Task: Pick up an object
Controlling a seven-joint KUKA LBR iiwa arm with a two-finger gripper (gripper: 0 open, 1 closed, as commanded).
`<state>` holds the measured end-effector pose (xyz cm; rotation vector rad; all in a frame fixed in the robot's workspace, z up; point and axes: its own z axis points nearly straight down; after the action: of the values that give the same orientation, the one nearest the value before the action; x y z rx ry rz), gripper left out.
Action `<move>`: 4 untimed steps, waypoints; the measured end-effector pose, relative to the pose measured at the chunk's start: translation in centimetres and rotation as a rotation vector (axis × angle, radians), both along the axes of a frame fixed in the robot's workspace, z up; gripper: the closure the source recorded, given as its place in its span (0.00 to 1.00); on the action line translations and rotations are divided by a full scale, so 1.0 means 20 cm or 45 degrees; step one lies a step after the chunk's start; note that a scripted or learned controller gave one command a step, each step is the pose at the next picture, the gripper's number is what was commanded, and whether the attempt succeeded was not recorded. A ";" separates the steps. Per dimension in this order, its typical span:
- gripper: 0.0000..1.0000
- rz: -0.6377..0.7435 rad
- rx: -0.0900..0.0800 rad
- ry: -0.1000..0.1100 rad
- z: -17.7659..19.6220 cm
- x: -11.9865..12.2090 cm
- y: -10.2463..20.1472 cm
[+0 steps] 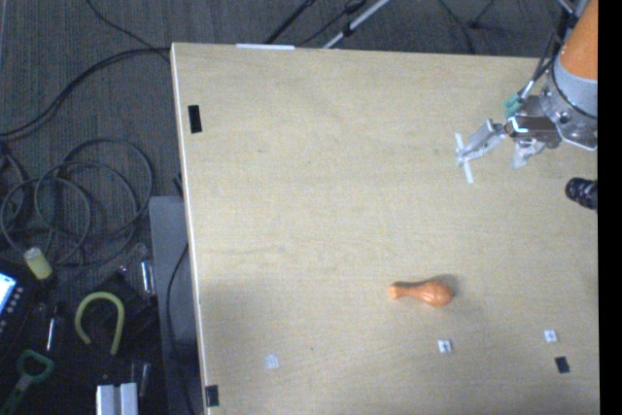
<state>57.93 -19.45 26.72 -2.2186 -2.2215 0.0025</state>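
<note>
Pale wooden bench [321,209] over grey carpet; a smooth orange pear-shaped toy [424,293] lies near its front edge; hand [468,151] spread wide, holding nothing.

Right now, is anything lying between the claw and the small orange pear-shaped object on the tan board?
Nothing visible does. The claw hangs near the board's right side, and the small orange pear-shaped object lies nearer the camera, slightly left, with bare tan board between them.
</note>
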 end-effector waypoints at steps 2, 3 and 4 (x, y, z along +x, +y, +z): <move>0.00 0.451 0.000 -0.002 -0.92 0.33 0.02; 0.00 0.526 -0.002 -0.003 -0.92 0.45 0.21; 1.00 0.527 -0.005 -0.005 -0.87 0.45 0.22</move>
<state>66.90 -15.12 9.36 -1.7182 -2.6344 0.0027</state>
